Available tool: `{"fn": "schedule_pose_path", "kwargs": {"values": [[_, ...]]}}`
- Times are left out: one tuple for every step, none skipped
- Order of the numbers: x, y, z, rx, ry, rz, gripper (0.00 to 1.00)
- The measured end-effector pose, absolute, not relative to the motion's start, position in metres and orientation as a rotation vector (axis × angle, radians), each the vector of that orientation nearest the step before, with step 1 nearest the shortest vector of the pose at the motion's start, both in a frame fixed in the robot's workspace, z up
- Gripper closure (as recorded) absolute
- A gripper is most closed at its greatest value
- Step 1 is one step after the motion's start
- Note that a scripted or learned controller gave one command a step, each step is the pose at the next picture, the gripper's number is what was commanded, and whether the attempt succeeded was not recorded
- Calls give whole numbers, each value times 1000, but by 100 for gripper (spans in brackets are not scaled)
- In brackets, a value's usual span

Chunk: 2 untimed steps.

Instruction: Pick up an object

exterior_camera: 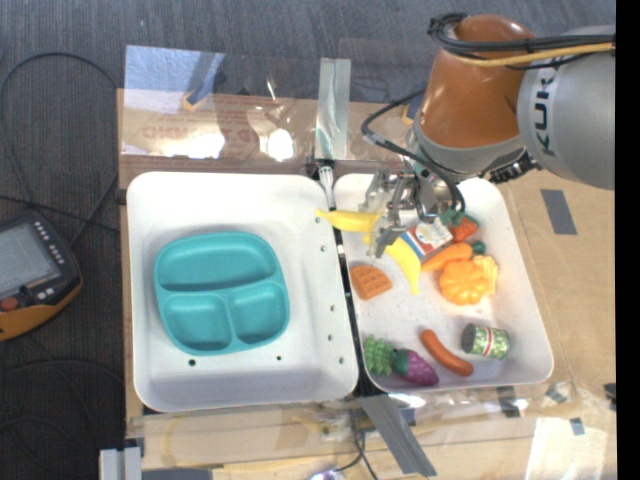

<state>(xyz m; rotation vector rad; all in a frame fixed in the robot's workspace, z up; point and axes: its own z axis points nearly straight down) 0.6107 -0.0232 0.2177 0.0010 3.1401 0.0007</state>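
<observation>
Down by the frame's lower edge sits the sausage (444, 352), but honestly the gripper (392, 213), pinching something yellow (350, 220), should lift slowly.

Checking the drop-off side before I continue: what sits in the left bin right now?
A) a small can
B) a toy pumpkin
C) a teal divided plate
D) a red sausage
C: the teal divided plate lies in the left bin, three compartments showing.

The grey arm (575, 98) runs off the right edge, and its orange band (475, 78) hides the right bin's (530, 318) far rim. The gripper (395, 213) is a blurred tangle over the toy food, its fingers impossible to make out.
</observation>
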Motion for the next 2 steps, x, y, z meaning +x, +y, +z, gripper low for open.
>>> {"fn": "schedule_pose_path", "kwargs": {"values": [[641, -91, 92, -267, 3110, 3, 100], [640, -92, 90, -266, 3114, 1, 0]]}}
